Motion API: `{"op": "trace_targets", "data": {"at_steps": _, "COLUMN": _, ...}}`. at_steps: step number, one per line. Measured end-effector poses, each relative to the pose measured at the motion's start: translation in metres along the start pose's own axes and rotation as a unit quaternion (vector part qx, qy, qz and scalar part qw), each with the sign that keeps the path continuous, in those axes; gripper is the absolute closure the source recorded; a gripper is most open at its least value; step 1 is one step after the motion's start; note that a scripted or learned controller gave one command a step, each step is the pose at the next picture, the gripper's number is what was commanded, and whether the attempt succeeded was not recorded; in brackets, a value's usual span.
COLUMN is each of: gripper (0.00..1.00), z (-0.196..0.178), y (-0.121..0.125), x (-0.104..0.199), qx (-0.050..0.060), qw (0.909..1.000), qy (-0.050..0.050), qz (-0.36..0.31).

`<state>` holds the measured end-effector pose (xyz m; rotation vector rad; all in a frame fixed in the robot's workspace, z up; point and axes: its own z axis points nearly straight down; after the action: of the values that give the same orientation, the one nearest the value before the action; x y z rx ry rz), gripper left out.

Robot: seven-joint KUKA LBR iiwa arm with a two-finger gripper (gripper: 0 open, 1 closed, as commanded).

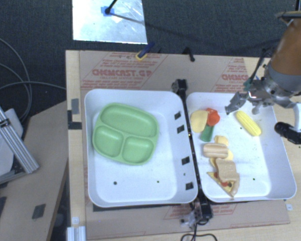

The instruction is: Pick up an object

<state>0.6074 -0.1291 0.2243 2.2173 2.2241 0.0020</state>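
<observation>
Hovering over the right bin [278, 149] upper edge, the fingers [241, 102] stand apart with nothing between them | corn cob [248, 123] lies just below | carrot [208, 123], hot dog [215, 149], sandwich [226, 174] nearby | green plate [124, 133] fills left bin [140, 190]

Evenly, softly lit from overhead; faint shadows only. Strong glare off the foil sheet [109, 13] at top. Slightly grainy, soft focus; dark floor underexposed.
</observation>
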Motion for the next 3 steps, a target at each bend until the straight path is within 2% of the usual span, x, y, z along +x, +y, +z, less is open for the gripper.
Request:
{"op": "trace_targets", "data": {"at_steps": 1, "gripper": 0.0, "z": 0.078, "y": -0.033, "x": 0.049, "qx": 0.005, "qw": 1.0, "qy": 0.002, "qz": -0.002}}
{"op": "trace_targets", "data": {"at_steps": 2, "gripper": 0.0, "z": 0.038, "y": -0.082, "x": 0.113, "qx": 0.001, "qw": 1.0, "qy": 0.002, "qz": -0.003}}
{"op": "trace_targets", "data": {"at_steps": 3, "gripper": 0.0, "z": 0.126, "y": -0.1, "x": 0.04, "qx": 0.004, "qw": 1.0, "qy": -0.001, "qz": 0.005}}
